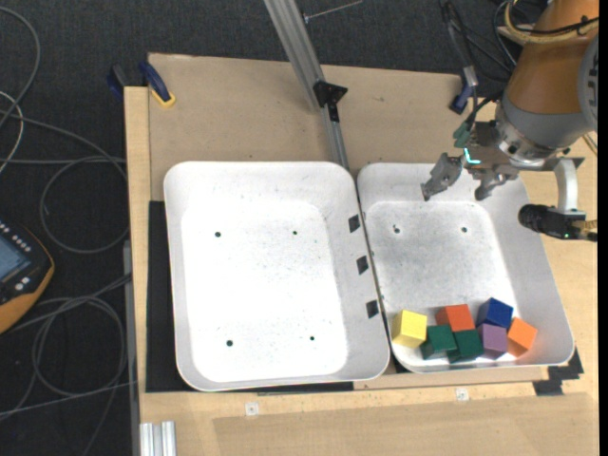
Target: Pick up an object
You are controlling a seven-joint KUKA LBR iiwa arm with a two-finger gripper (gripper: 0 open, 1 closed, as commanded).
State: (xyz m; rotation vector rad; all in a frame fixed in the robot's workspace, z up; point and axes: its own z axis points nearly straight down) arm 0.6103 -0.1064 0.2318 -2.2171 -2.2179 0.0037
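Several small coloured blocks lie bunched at the near end of the right bin [532,274]: a yellow block [411,327], a red-orange block [458,316], a blue block [496,311], a purple block [494,336], an orange block [522,333] and two green blocks [454,343]. My gripper [464,182] hangs over the far end of the same bin, well away from the blocks. Its two grey fingers [438,178] are spread apart, open, with nothing between them.
The left bin [190,255] lies beside the right one, with black clips [362,264] along the shared edge. A slanted metal pole [302,50] rises from the bench behind the bins. Blue clamps [158,82] sit at the far corners of the bench.
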